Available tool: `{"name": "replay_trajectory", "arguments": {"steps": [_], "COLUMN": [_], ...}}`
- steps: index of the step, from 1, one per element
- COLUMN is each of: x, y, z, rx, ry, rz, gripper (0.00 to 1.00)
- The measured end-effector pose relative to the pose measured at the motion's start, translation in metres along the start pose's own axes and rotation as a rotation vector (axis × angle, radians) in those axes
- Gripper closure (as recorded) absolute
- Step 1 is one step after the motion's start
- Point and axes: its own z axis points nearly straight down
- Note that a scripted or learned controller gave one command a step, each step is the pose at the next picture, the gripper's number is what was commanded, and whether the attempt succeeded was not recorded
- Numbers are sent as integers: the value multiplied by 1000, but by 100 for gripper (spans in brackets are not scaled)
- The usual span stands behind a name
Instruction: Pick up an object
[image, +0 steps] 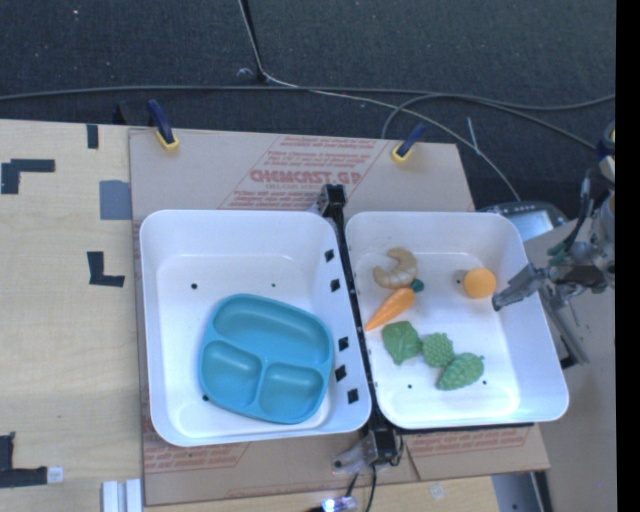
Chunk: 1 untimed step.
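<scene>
The two bins are of smooth white plastic with rounded corners and stand side by side on a sheet of brown cardboard. The left bin holds a glossy blue tray with three shallow compartments. In the right bin lie small toy foods: a curved beige piece, a tapered orange carrot just below it, a round orange fruit near the right wall, and three bumpy green pieces close together in a row. What exactly the beige piece is, I cannot tell. The tool reaches over the right wall of this bin, just beside the orange fruit; it is dark and blurred, so I cannot tell its state. The arm behind it is cut off at the edge.
</scene>
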Motion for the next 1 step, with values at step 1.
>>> {"name": "replay_trajectory", "arguments": {"steps": [1], "x": [1], "y": [2], "z": [-6], "rx": [-11], "ry": [-3], "rz": [-4], "gripper": [0]}}
